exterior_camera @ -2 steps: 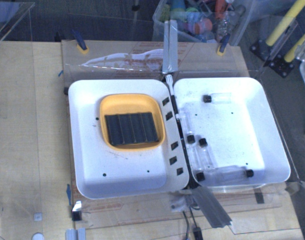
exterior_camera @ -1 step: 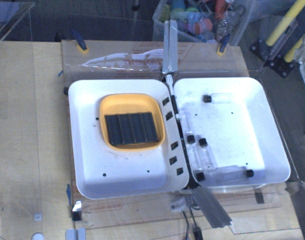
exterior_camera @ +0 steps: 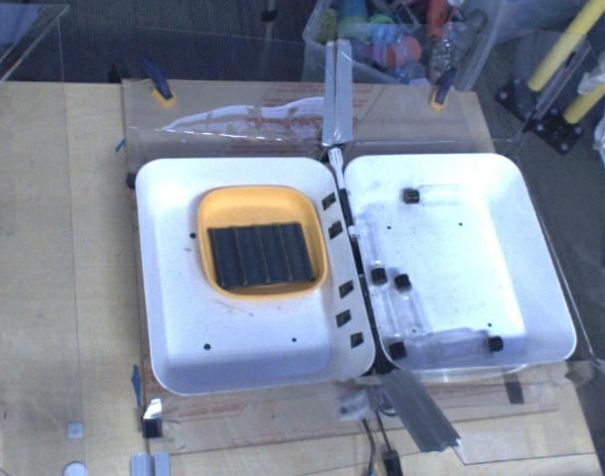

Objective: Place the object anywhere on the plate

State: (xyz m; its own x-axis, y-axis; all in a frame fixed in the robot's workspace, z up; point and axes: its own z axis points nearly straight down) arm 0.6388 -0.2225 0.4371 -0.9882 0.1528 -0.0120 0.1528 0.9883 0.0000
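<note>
Pale wood makes up the surface (exterior_camera: pixel 55 266), and on it we see two shallow white bins side by side, meeting along a seam that carries a row of small black tabs (exterior_camera: pixel 340 258). The left bin (exterior_camera: pixel 174 360) holds a yellow plate (exterior_camera: pixel 258 200) with rounded corners, set a little above the bin's middle. The object (exterior_camera: pixel 261 254), a dark, flat, ridged rectangle, lies on that plate; it covers most of the plate's floor and its lower edge comes close to the plate's lower rim. It sits nearly square to the plate, turned only slightly. The right bin (exterior_camera: pixel 506 226) holds what look to us like clear plastic pieces with small black ends: one (exterior_camera: pixel 412 195) near the upper middle of that bin, one (exterior_camera: pixel 402 283) near its left side, and one (exterior_camera: pixel 494 344) by its lower right corner. What exactly they are we cannot make out. A grey metal strip (exterior_camera: pixel 337 92) stands above the seam at the top centre of the frame, with a blue clamp (exterior_camera: pixel 162 89) on its left and another blue clamp (exterior_camera: pixel 441 89) on its right. Behind, at the top of the frame, a clear tub (exterior_camera: pixel 402 18) is packed with colourful items, and a yellow bar (exterior_camera: pixel 570 33) slants across the upper right corner. Whether the tool is apart or together we cannot tell.
</note>
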